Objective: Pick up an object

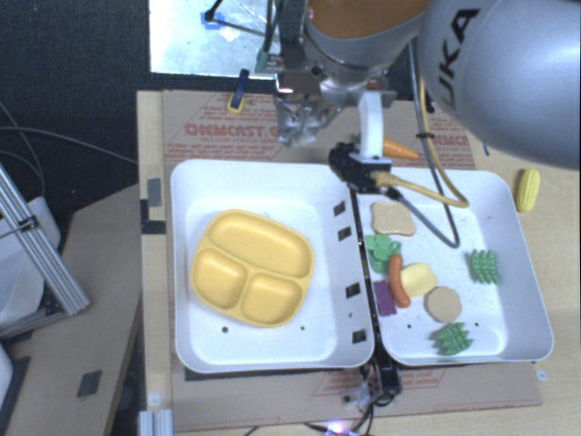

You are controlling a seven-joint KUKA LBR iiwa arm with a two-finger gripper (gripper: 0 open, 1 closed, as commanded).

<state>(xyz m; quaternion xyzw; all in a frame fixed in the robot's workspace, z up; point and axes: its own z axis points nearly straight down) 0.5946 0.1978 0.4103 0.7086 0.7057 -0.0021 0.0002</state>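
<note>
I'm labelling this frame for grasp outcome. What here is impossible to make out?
- Gripper: blurred and crowded by the grey arm's wrist; finger state and any held object unreadable.
- Orange carrot-like piece: partly hidden by the white bracket.
- Purple piece: partly covered by the red sausage-shaped toy.

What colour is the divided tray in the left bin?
Yellow: the divided tray shows clearly in the camera view.

Grey arm (508, 71), black KUKA lettering, orange band (363, 3), yellow cable (427, 192).
</note>
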